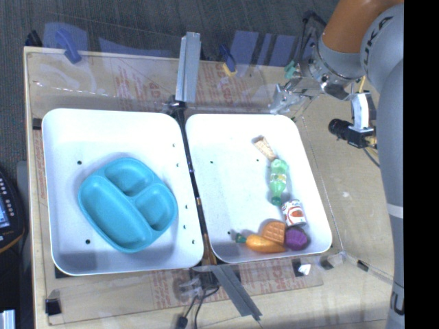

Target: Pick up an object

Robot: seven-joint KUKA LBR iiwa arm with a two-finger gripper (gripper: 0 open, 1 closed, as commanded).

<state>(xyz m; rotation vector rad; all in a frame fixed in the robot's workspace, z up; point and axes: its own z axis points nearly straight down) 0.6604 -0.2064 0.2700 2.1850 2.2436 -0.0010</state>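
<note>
So the tool (291, 96) is hanging over the desk (103, 81) just past the far right corner of the right bin (233, 184), not over any of the stuff; can't tell what its grip is doing from this angle. All the small things sit along the right bin's right side and near right corner; a tan stick-like piece (264, 147) farthest back, a green bottle (278, 179) below it, then a little red and white can (294, 212), a purple piece (296, 238), a waffle-looking thing (274, 232) and an orange carrot (263, 244) bunched together. Left bin (62, 184) has a blue divided plate (128, 202) roughly in its middle.
</note>
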